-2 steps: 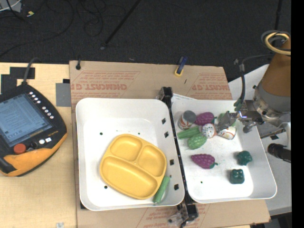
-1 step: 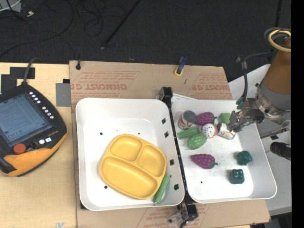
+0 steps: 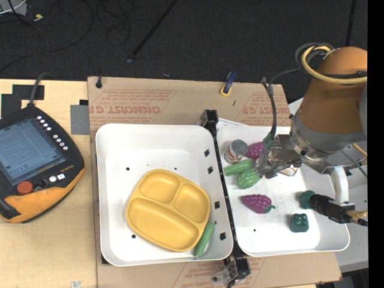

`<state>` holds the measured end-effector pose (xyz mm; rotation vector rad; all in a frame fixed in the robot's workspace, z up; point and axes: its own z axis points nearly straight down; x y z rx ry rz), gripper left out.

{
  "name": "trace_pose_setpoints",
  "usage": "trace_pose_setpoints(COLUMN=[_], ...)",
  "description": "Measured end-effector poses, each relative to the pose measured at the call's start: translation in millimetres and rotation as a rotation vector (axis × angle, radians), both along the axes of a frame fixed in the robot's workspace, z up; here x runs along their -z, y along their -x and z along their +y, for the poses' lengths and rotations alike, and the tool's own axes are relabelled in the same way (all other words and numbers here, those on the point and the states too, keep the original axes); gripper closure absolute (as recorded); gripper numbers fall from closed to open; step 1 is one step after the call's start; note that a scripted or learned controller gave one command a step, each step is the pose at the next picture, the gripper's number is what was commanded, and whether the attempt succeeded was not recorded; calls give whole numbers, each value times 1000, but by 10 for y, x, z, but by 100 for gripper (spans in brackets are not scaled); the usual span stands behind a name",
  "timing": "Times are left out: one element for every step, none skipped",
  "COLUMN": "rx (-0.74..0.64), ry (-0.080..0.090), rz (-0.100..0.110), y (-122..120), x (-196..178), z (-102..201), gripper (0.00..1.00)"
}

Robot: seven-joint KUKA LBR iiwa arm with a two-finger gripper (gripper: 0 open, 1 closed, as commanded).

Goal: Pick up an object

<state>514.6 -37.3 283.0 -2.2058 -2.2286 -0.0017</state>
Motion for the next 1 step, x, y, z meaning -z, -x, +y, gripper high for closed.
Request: trace_pose_setpoints(rx=[9], ry=[4], rz=[-5], y=[305], x=[-603], z=[94], gripper=[100])
